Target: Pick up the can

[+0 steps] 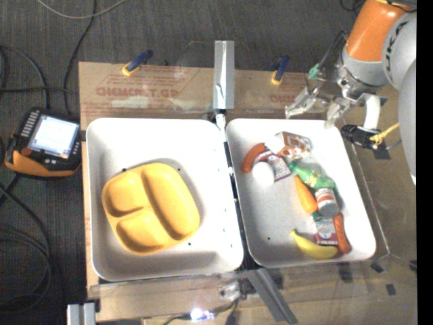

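Note:
The can (326,201) is small, with a red and white label and a silver end. It lies on its side at the right of the right bin (270,215), between an orange carrot (305,194) and a green bottle (313,176). My gripper (315,111) hangs over the bin's back rim, well behind the can. Its fingers are spread open with nothing between them.
Around the can lie a banana (314,244), a red sausage (342,234), a red-labelled packet (325,228), a white bottle (264,172), a hot dog (254,155) and a small carton (295,141). The left bin (101,141) holds a yellow divided plate (150,207).

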You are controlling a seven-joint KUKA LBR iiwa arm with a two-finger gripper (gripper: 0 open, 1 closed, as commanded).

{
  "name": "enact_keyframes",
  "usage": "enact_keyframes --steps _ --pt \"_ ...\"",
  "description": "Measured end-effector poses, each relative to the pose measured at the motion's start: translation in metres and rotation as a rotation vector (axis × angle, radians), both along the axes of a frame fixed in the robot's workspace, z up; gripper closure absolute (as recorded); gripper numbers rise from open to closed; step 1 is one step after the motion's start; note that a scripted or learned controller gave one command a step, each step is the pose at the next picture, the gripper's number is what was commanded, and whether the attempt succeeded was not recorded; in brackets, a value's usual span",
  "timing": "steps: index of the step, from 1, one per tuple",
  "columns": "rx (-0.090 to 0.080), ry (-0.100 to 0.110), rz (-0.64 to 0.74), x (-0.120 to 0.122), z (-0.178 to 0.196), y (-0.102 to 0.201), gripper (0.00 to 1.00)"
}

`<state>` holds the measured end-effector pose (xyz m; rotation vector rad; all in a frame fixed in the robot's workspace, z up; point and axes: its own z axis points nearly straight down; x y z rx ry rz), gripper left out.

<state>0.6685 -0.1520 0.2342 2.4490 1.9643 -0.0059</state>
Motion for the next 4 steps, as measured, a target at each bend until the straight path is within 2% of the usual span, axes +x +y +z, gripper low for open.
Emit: enact_keyframes --steps 1,2,3,4 --pt "-0.003 -0.011 -0.009 0.003 -0.104 -0.015 0.0" --pt "0.005 -0.005 -0.016 -0.013 -0.141 -0.052 0.0" --pt "0.003 -0.005 -0.013 -0.012 -0.132 -0.051 1.0" --pt "-0.002 -0.013 0.063 -0.181 -0.142 -0.068 1.0"
